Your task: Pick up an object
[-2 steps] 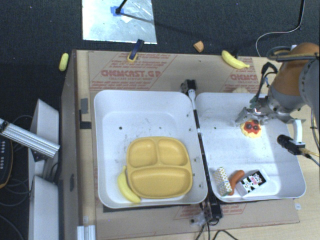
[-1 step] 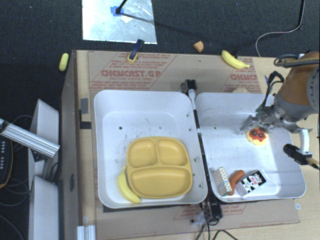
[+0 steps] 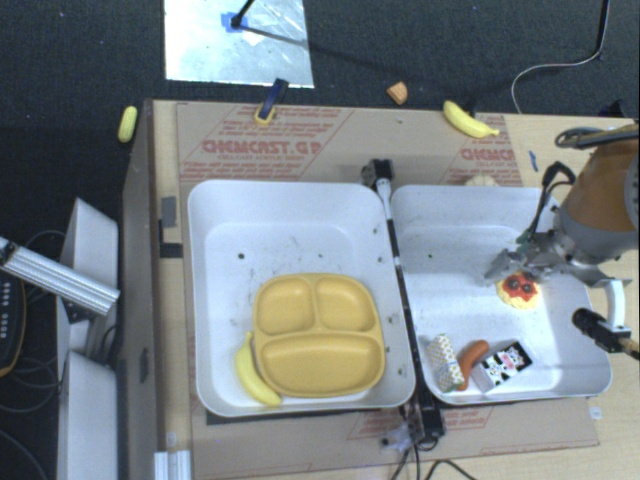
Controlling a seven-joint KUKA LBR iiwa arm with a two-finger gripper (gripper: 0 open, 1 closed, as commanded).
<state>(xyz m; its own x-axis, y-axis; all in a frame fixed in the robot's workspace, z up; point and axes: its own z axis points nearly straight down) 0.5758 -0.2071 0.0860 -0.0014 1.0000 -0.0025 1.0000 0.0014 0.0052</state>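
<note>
In the right bin (image 3: 450,223), a small round yellow toy with red spots (image 3: 519,291) lies towards the right side. My gripper (image 3: 517,265) hangs just above its far edge, reaching in from the right under the orange-banded wrist (image 3: 603,193). Near the bin's front wall lie a tan ridged piece (image 3: 443,360), an orange-brown sausage (image 3: 472,353) and a black-and-white patterned block (image 3: 505,361). Nothing shows as held by the gripper.
The left bin (image 3: 225,218) holds a yellow divided plate (image 3: 318,333) with a banana (image 3: 252,376) against its left rim. Beyond the bins, another banana (image 3: 468,120) lies on the cardboard, an orange bit (image 3: 398,92) and a yellow piece (image 3: 127,123) on the floor.
</note>
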